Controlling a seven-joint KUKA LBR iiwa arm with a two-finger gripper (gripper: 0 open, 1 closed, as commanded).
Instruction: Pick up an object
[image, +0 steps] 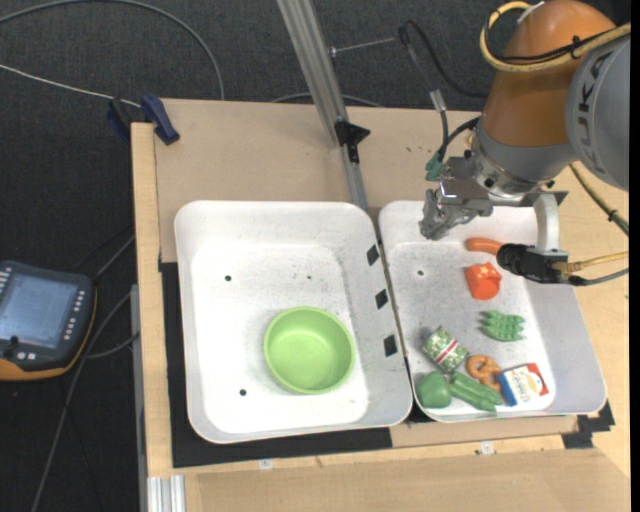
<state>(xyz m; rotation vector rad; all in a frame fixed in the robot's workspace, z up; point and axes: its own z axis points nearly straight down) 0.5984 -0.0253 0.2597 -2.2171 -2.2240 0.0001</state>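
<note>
My gripper hangs over the far left corner of the right bin, with nothing visible in it. To its right lie a small orange carrot and a red-orange pepper. Farther toward the near edge are a green leafy piece, a green-and-white can, a brown pretzel, a green pepper, a long green vegetable and a white, red and blue carton. A light green bowl sits in the left bin.
A slanted aluminium post rises behind the bins. A black fitting with cables sticks out beside the arm over the right bin. A teach pendant lies off the bench at the left.
</note>
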